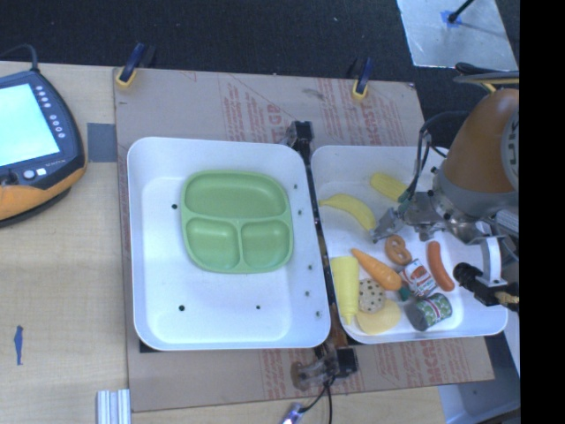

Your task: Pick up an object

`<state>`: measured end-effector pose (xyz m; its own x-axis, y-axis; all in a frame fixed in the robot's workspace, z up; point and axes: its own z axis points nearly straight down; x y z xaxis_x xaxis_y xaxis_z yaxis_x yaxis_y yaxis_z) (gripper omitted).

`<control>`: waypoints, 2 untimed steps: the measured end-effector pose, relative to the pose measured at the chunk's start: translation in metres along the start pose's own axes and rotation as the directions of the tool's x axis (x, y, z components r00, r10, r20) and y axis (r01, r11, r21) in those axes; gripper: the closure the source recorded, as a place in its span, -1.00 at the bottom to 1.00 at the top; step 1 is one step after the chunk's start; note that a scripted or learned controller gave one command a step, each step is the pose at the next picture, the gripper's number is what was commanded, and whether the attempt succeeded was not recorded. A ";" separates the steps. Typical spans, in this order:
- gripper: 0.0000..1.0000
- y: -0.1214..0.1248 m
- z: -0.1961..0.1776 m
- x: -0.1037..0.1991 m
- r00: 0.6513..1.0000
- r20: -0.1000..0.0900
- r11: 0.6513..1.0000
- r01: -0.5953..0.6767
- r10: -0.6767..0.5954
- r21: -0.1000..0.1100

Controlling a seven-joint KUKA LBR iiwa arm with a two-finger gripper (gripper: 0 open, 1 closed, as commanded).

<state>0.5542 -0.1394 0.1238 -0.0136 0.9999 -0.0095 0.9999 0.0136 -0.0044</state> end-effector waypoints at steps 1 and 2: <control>-1.00 -0.010 0.030 0.026 1.000 -0.006 1.000 -0.008 0.008 -0.007; -1.00 0.091 0.031 -0.002 1.000 -0.010 1.000 -0.009 0.009 -0.001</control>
<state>0.6450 -0.1406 0.0919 -0.0042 1.0000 0.0005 1.0000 0.0042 -0.0033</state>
